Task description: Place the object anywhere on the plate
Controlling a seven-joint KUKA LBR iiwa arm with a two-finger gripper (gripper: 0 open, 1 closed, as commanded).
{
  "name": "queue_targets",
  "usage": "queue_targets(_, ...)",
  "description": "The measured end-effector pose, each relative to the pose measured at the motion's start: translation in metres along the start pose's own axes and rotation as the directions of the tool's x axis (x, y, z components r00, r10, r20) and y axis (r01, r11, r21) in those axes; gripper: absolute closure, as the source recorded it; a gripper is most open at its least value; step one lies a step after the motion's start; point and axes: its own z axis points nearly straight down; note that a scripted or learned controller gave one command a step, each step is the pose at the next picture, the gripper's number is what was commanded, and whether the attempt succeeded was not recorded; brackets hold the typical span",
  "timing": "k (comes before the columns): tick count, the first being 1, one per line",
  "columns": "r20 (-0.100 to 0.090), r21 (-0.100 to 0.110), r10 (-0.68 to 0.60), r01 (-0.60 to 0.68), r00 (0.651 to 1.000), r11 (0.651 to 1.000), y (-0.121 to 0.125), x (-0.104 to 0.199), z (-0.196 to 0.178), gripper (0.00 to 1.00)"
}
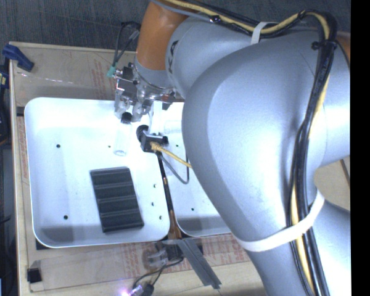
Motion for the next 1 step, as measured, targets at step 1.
queue_targets(1,0.003,0.005,0.480,-0.480,0.877,0.877,-0.0260,-0.0065,-0.0020,1.00)
